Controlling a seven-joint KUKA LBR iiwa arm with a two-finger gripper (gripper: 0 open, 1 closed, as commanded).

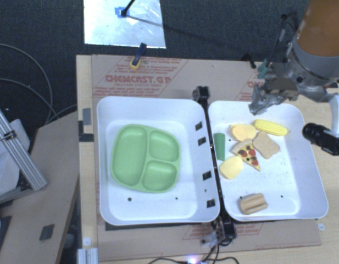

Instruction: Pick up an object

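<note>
Pincer (257, 106) hangs at the far edge of the right bin (312, 175), at about twelve o'clock from the cluster of toy food; whether its tips are spread or pressed together I cannot tell from this slant, and nothing shows between them.

Any of the pieces could serve as the object. Nearest, at about five o'clock from the pincer, lies the corn cob (271, 127), with a pale yellow round piece (243, 131) just beside it at nine o'clock. Below them sit the bread slice (266, 145) and the pizza slice (247, 153), touching or nearly so, then another yellow piece (231, 168). A green stick (219, 146) lies along the bin's left wall. The hot dog (252, 203) sits well apart at six o'clock.

These look like light, stiff plastic toys, probably smooth and apt to slide on the white floor. Flat pieces such as bread and pizza offer little to pinch from above. The corn cob and hot dog seem better: rounded, thicker, best taken across their short width at mid-length. The hot dog has free room all round it.

The left bin (120, 111) holds a green divided plate (145, 158).
</note>
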